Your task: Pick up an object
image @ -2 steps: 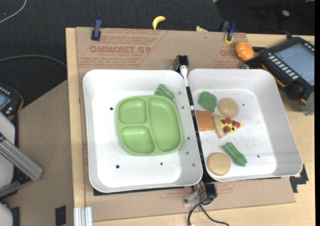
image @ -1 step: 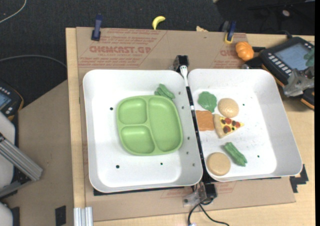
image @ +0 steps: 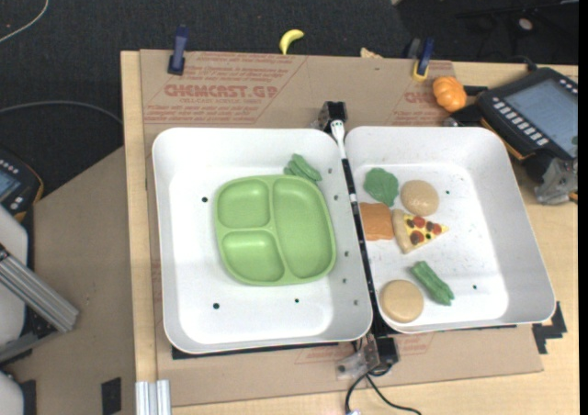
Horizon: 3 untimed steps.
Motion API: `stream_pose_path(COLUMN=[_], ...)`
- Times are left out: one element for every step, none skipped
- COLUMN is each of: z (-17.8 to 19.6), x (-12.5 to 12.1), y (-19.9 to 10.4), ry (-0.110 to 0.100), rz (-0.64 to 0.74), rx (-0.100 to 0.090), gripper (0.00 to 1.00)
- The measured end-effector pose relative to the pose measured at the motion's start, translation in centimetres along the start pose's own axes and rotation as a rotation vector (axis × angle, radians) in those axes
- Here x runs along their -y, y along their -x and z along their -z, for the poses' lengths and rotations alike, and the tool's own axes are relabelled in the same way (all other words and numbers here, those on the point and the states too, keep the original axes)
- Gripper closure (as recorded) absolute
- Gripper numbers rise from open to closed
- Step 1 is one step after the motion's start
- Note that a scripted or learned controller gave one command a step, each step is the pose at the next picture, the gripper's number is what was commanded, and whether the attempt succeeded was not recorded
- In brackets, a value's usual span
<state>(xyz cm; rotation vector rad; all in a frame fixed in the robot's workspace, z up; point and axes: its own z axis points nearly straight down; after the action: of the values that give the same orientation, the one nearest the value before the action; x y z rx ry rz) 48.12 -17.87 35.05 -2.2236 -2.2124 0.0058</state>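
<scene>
1. You have two shallow white plastic bins side by side on the brown cardboard-topped surface (image: pixel 230 83): the left bin (image: pixel 184 248) and the right bin (image: pixel 496 220), touching along their inner rims.
2. Left bin: a light green divided plastic plate with three compartments (image: pixel 274 228) lies near the middle. A small dark green leafy toy piece (image: pixel 302 168) sits just beside the plate's far right corner, close to the bin's inner rim.
3. Right bin, far half: a round dark green toy vegetable (image: pixel 380 185) lies beside a tan round toy bun (image: pixel 420 196).
4. Right bin, middle: an orange-brown toy bread slice (image: pixel 375 221) rests against the inner rim, and a toy pizza wedge with red dots (image: pixel 418 231) lies just beside it.
5. Right bin, near edge: a beige round toy cookie (image: pixel 402 301) sits by a long green toy pod (image: pixel 432 282).
6. Outside the bins, along the surface's far edge: a small yellow toy banana (image: pixel 290 39), a blue clamp (image: pixel 177 52) at the far left corner, and an orange toy fruit (image: pixel 449 93) near the far right corner.
7. Nothing is lifted; every pickable object lies in a bin. You cannot tell the pincer's state.
</scene>
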Motion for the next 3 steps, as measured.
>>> stream_pose_path(z=[-4.0, -2.4, -0.4], x=[-0.2, 0.1, 0.1], y=[4.4, 4.1, 2.2], ry=[0.001, 0.010, 0.012], rz=[0.001, 0.005, 0.008], rx=[0.000, 0.004, 0.003], gripper=[1.00, 1.00, 1.00])
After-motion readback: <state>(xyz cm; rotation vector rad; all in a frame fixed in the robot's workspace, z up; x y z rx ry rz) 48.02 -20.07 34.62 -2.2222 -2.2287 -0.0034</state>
